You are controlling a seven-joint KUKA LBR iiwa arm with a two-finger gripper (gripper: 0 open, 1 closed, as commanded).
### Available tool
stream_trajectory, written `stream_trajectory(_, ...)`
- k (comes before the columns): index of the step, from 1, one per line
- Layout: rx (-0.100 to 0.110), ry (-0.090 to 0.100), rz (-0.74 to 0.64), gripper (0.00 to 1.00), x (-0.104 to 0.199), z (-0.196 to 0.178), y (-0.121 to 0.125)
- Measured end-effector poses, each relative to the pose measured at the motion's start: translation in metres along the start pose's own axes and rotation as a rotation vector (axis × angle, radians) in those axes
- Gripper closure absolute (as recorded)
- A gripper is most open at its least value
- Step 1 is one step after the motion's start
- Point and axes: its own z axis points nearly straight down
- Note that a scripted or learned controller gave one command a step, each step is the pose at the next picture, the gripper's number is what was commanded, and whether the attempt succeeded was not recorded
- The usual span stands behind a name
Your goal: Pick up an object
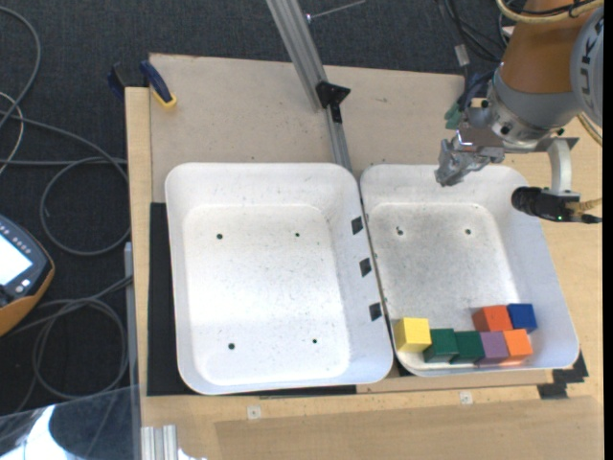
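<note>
Orange-banded grey arm (551,46) with blue wiring and metal claw (455,169).

A robot gripper (452,172) is hovering over the right bin (536,247), well apart from coloured blocks (467,335) sitting along its near edge.

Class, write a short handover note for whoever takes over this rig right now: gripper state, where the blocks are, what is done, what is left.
Gripper: over the far edge of the right bin, holding nothing.
Blocks: all clustered at the right bin's near edge: yellow block, green blocks, purple block, two orange blocks, blue block.
Done: nothing picked yet.
Left: move to the cluster, grasp one block, lift.
</note>
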Motion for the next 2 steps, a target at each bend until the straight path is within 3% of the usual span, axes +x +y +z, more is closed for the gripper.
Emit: stream_trajectory(2,0.002,0.000,0.000,1.00,0.120,0.004,-0.001)
